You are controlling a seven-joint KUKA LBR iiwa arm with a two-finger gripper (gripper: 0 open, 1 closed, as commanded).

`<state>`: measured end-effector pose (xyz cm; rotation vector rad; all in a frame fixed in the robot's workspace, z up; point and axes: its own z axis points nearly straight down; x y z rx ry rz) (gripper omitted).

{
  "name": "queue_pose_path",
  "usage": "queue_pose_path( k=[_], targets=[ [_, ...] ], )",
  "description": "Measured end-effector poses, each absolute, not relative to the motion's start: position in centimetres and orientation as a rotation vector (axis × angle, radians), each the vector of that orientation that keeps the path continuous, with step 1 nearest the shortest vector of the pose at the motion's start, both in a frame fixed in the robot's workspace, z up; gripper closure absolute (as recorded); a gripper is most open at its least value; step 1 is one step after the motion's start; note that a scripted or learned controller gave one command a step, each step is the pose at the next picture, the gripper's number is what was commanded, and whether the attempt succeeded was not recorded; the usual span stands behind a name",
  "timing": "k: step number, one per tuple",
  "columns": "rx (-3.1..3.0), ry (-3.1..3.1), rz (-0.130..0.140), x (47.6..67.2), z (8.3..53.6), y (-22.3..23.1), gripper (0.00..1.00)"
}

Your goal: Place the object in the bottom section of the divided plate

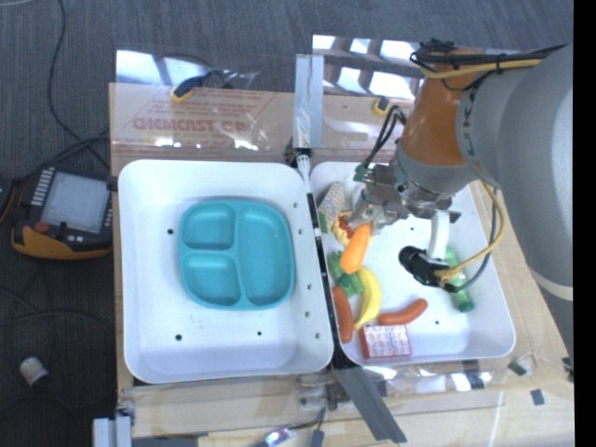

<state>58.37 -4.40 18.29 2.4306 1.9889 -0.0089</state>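
Note:
A teal divided plate [237, 210] lies in the left white bin [149, 343], with two small sections on its left side and one large section on its right. All three sections hold nothing. My gripper [369, 214] is low over the upper left part of the right bin [484, 338]. An orange toy food piece [354, 248] sits right under its tip, touching or nearly touching it. Whether that piece is between the fingers is hidden by the wrist.
The right bin holds several toy foods: a pale corn cob [331, 203], a yellow banana [371, 296], an orange-red carrot [344, 315], a red sausage [402, 312], a red box [385, 342] and a green piece [458, 289]. A ridge [317, 250] divides the bins.

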Motion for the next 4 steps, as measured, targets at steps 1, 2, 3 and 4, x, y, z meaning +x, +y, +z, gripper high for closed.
queue_pose_path(
  k=[1,2,3,4],
  targets=[
    [2.380,2.050,-0.005,55.1,18.3,2.4,1.00],
    [2.573,1.809,-0.008,51.8,19.2,0.3,1.00],
    [2.533,1.861,-0.009,55.6,18.2,7.0,1.00],
    [2.476,1.931,-0.007,54.7,26.3,10.6,1.00]
  ],
)
